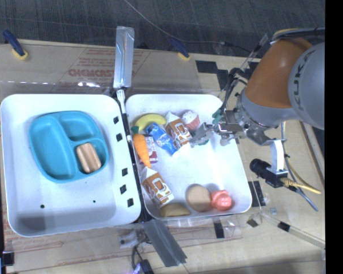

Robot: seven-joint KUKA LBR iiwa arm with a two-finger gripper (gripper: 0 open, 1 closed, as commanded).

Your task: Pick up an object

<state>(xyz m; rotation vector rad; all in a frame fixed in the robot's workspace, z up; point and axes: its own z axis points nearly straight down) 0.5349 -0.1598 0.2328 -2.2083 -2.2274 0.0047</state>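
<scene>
pincer (pixel 204 135) over right bin (pixel 234 176) | snack packet (pixel 179 131) just left

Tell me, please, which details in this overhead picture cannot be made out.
- Gripper, camera view: blurred and partly hidden under the arm's wrist, so its state cannot be read.
- Yellowish item at the right bin's near wall: partly hidden by the rim, so unidentifiable.
- Snack packets: print too small to read.

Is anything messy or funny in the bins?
Nothing looks spilled or broken. The right bin is a jumble: banana, carrot and snack packets crowd its left side near the tool. The left bin's blue plate holds one hot dog.
</scene>
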